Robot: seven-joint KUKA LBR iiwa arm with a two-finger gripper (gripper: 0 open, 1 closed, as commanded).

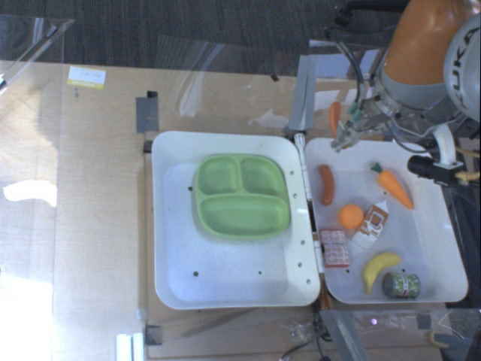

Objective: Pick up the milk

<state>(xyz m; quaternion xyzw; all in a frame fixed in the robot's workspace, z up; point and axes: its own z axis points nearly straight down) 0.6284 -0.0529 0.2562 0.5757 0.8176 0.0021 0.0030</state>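
The milk [373, 225] is a small white carton with a brown label. It lies tilted in the middle of the right bin [440, 235], touching an orange fruit [350, 216] on its left. My gripper [347, 135] hangs over the far left corner of that bin, well above and behind the milk. Nothing shows between its tips.
Around the milk in the right bin lie a sausage [327, 184], a carrot [395, 189], a red-and-white packet [335, 248], a banana [379, 270] and a green can [401, 285]. A green divided plate [242, 196] sits in the left bin [176, 262]. A small orange object [334, 116] lies by the far rim.
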